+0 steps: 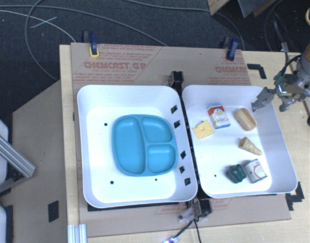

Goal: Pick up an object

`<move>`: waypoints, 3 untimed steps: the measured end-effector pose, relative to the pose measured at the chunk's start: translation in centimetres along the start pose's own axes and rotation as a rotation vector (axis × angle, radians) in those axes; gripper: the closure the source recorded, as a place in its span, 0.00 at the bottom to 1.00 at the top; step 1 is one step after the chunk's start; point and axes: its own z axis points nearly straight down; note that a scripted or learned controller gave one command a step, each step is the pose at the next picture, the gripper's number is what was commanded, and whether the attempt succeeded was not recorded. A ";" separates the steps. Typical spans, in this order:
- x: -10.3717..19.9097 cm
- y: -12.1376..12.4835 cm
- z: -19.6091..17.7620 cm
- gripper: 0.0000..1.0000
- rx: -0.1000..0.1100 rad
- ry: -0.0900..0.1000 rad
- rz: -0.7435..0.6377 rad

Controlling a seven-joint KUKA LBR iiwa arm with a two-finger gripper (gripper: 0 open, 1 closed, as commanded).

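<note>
Pale wooden bench point(38, 135), brown cardboard sheet point(145, 59) clamped on top, 2 white bins point(94, 186) side by side

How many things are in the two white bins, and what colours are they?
Blue: 1, the divided plate
Yellow: 1, the cheese block
Tan: 2, the bread roll and the wedge
Red and white: 2, the small carton and the can
Dark green: 1, the green lump
Total: 7

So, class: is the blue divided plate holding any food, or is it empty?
Empty. The blue divided plate in the left bin shows three bare compartments; the food items lie in the right bin.
</note>
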 end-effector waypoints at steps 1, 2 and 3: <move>0.1 0.3 -0.9 0.00 -0.014 -0.003 -0.004; -0.1 0.2 5.5 0.00 -0.008 -0.001 -0.003; -0.2 0.9 11.5 0.00 -0.009 -0.001 -0.004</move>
